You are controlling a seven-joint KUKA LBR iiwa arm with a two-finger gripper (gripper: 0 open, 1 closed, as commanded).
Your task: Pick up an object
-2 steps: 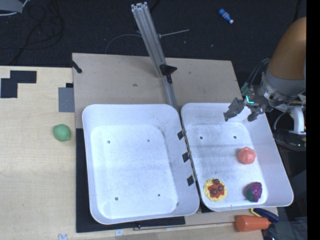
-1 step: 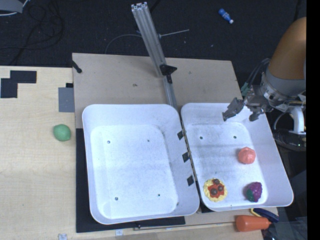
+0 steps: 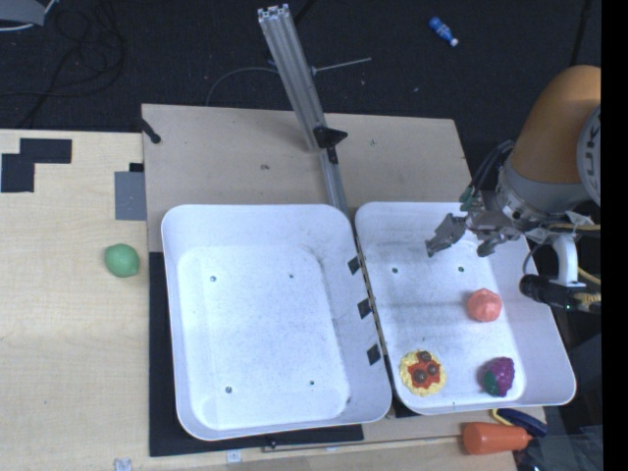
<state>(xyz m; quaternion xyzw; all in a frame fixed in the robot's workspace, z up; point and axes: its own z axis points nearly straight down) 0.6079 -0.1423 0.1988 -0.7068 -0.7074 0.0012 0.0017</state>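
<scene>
In the right bin (image 3: 412,292) lie three small toys: a salmon-pink round fruit (image 3: 484,305), a yellow piece with red spots (image 3: 423,372) near the front, and a purple grape cluster (image 3: 498,375) at the front right corner. My gripper (image 3: 465,240) hangs over the bin's back right part, above and left of the pink fruit. Its two dark fingers stand spread apart with nothing between them. The grey arm with its orange band (image 3: 559,126) comes in from the right.
The left bin (image 3: 260,317) sits beside the right one, joined by black clips (image 3: 361,307). A green ball (image 3: 122,260) rests on the bench at the left. An orange object (image 3: 496,438) lies in front of the right bin. A metal rail (image 3: 299,77) leans at the back.
</scene>
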